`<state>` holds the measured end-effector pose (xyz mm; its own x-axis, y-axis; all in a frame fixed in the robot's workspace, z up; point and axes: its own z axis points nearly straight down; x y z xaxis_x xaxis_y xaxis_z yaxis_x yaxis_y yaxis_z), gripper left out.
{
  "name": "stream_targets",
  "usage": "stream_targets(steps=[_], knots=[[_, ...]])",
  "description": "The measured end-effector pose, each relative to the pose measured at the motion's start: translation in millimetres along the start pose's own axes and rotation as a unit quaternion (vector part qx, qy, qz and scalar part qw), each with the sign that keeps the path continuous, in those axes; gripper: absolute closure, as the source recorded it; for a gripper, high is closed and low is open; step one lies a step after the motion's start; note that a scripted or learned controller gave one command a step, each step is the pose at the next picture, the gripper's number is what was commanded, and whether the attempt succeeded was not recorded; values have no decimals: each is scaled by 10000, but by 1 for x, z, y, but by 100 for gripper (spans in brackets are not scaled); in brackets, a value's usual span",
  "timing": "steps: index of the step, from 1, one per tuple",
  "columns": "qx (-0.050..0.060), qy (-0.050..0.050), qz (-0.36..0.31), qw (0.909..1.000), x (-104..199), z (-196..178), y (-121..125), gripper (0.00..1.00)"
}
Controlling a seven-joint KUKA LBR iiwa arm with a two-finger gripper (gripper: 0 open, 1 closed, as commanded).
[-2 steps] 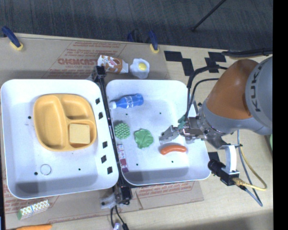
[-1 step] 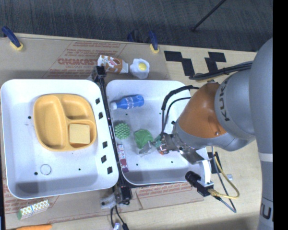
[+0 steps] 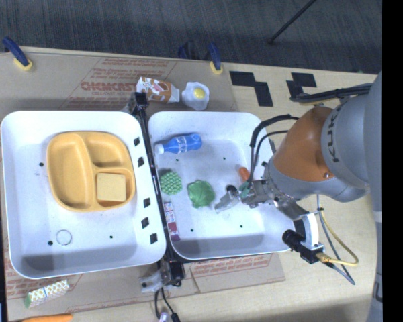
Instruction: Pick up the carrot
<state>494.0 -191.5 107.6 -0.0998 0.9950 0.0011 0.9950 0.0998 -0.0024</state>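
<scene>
The carrot (image 3: pixel 244 173) is a small orange piece on the floor of the right bin (image 3: pixel 188 243), near that bin's right wall. Part of it is hidden by the arm's wrist. My gripper (image 3: pixel 227 198) is low inside the right bin, pointing left. It is just below and left of the carrot and right of a green leafy toy (image 3: pixel 200 193). I see nothing held in it.
The right bin also holds a blue bottle (image 3: pixel 179 143) at the back and a round green item (image 3: pixel 170 181). In the left bin (image 3: pixel 20 180) a yellow divided plate (image 3: pixel 67 159) carries a tan block (image 3: pixel 112 186). A packet (image 3: pixel 154 89) and a yellow-white item (image 3: pixel 196 95) lie behind the bins.
</scene>
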Motion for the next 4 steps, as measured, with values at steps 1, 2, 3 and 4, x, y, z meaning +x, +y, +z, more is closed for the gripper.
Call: stream_targets(steps=[1, 2, 3, 4], knots=[[-10, -9, -244, 9997, -11, -111, 55, 0], [12, 6, 602, 9982, 41, -26, 25, 0], [-7, -7, -176, 9998, 41, -147, 83, 0], [20, 8, 1180, 9930, 67, -47, -12, 0]])
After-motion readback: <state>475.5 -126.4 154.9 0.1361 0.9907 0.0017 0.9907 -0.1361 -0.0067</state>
